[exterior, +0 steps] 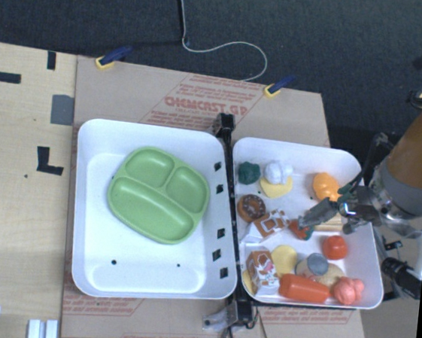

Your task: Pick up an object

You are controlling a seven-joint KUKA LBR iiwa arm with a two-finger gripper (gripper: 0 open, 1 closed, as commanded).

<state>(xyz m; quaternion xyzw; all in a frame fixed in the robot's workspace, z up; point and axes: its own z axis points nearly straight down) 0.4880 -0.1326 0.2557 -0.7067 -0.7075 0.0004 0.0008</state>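
Nearest to the camera, along the near wall of the right white bin (298, 301), lie a long orange-red plastic carrot-like piece (303, 289), a pink round toy (346, 291) and a printed small packet (260, 268). They touch each other, so little free room is at this edge. Behind them sit a yellow rounded toy (285, 257), a grey round piece (317, 265) and a red ball-shaped toy (334, 247). The left white bin (85, 211) holds a green divided plastic plate (157, 193), with open floor on its near side. The two-finger gripper (306, 227) reaches in from the right; its dark fingers point down near a small red-brown piece (299, 228), but I cannot tell if they are spread or closed.
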